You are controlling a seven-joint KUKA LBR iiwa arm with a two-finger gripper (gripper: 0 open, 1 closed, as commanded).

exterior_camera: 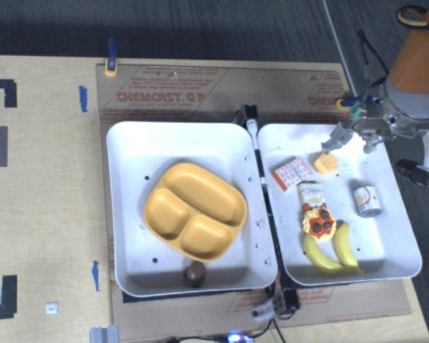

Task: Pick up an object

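My gripper [353,142] hangs over the back of the right bin [393,191], open, with nothing between its fingers. A yellow wedge-shaped block [327,163] lies just in front of its left finger [335,140], apart from it. Further left rests a red and white packet [292,173]. A small upright can [311,194] stands above a round red and yellow toy [320,222]. Two bananas [334,251] lie at the bin's front. A silver can [368,199] lies on its side at the right.
The left bin [129,191] holds a yellow divided plate [194,209] and a small brown ball [194,274] at its front wall. The arm's orange band [415,59] rises at the upper right. A black divider [261,191] runs between the bins.
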